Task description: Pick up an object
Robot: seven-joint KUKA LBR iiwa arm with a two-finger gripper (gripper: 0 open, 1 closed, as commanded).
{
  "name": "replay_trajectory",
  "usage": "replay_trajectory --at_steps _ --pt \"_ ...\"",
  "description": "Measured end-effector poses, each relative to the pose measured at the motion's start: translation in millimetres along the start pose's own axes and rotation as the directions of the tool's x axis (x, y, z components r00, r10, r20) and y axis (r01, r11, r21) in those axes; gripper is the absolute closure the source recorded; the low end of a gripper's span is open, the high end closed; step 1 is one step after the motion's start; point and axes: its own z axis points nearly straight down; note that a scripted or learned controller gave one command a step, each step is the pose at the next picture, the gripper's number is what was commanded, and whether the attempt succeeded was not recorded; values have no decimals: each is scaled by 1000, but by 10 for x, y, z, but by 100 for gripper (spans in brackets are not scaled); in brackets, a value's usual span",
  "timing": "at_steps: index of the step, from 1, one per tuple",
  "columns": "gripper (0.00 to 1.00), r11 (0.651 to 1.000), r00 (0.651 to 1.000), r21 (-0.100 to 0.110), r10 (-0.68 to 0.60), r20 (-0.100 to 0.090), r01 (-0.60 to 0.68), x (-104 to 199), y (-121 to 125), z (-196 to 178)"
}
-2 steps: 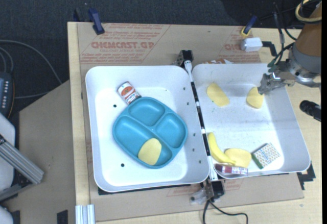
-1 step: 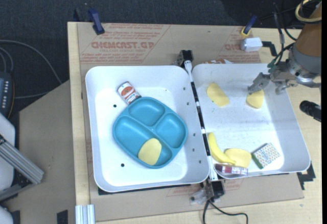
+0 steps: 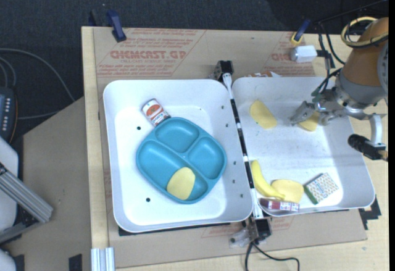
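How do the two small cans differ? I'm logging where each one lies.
The can in the left bin lies on bare white floor just beyond the blue tray; the can in the right bin lies at the near edge, beside the banana. The left-bin can lies at a slant, its red label showing; the right-bin can lies nearly level. Both lie on their sides.

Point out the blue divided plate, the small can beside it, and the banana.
blue divided plate [image 3: 185, 140]: camera view, on the upper compartment's floor.
small can [image 3: 155, 112]: camera view, on the middle of its label.
banana [image 3: 260, 181]: camera view, on the middle of its curved body, in the right bin.
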Motion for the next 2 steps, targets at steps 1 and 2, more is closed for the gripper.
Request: replay_trajectory --at_steps 1,2 --pt "100 1000 1000 -3 0 2 0 -5 10 -111" --pt "100 1000 1000 -5 0 3 0 380 -232 -816"
